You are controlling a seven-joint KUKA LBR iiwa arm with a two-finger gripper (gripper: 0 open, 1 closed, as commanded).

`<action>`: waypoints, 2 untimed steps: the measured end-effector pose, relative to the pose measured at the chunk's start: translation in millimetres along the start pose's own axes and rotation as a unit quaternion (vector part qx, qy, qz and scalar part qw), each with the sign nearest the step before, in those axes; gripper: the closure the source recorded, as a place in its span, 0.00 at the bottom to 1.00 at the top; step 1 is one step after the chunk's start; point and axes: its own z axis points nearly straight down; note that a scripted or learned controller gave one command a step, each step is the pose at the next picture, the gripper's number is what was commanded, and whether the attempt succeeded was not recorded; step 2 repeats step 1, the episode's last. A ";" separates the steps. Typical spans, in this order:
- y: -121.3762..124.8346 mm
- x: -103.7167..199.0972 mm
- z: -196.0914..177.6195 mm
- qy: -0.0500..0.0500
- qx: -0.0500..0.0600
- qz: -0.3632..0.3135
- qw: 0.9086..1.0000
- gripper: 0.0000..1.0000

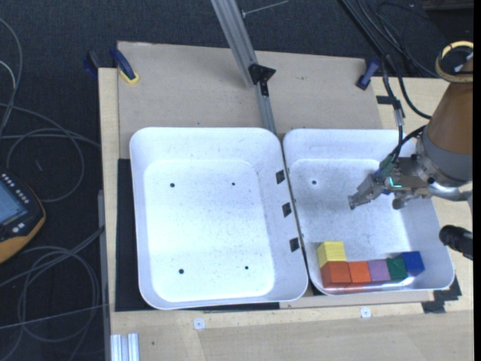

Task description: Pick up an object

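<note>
Grey gripper [362,197]: reaches in from the right and hangs above the middle of the right bin, tips pointing left and downward. Nothing sits between the fingers; whether they are spread or closed cannot be told from this slant.
Arm: [451,138] grey body with an orange-brown band above the wrist, coming in over the right rim of the right bin, dark cables running up behind it.
Right bin: [331,143] shallow, white, speckled; the gripper is over its bare centre, well apart from the blocks.
Blocks: a row along the bin's near wall, touching one another. From left to right: yellow block [331,251], set slightly farther back; red-orange block [337,274]; orange block [360,271]; purple block [379,270]; green block [396,267]; blue block [412,262].
Gripper to blocks: the row lies nearer the camera than the fingertips, none of them touched.
Left bin: [203,145] white, same shape, just beside the right bin, joined by small dark clips along the shared edge.
Bench: [195,89] pale wooden board under both bins, blue clamps at its far corners.
Metal bar: [229,21] slanted grey strut rising from between the bins at the far side.
Floor: dark carpet with loose cables at left, and a yellow-edged handheld device [15,213] lying there.
</note>
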 end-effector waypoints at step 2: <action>-15.3 53.3 9.8 0.001 0.001 -0.003 1.000 0.00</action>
